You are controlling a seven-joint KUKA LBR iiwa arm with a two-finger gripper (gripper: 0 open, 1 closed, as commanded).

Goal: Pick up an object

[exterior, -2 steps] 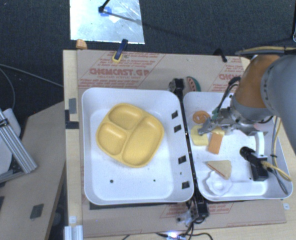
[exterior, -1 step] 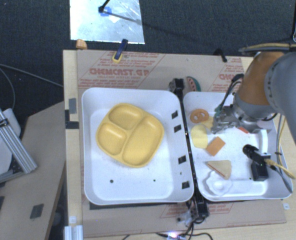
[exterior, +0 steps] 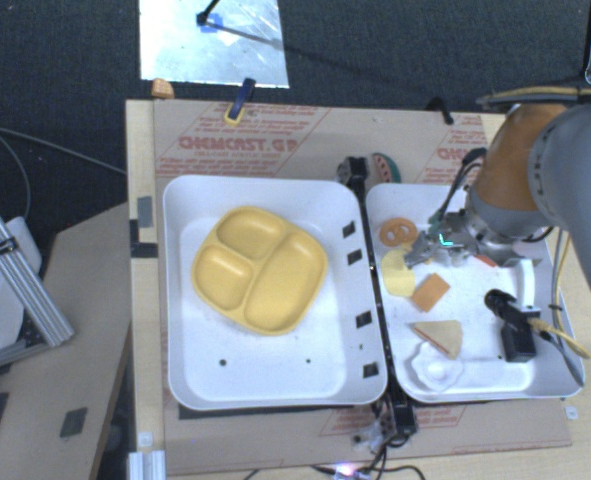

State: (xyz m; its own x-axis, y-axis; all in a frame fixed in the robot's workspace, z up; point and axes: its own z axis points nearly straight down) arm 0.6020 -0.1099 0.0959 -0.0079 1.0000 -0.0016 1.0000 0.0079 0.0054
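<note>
The gripper (exterior: 433, 250), grip state unclear, is hovering with a pale yellow foam block (exterior: 398, 275) just below-left and an orange ring (exterior: 398, 232) beside it.

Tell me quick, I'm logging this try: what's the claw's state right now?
Claw: low in the right bin, at the pale yellow block; open, shut or holding anything cannot be told.
</note>
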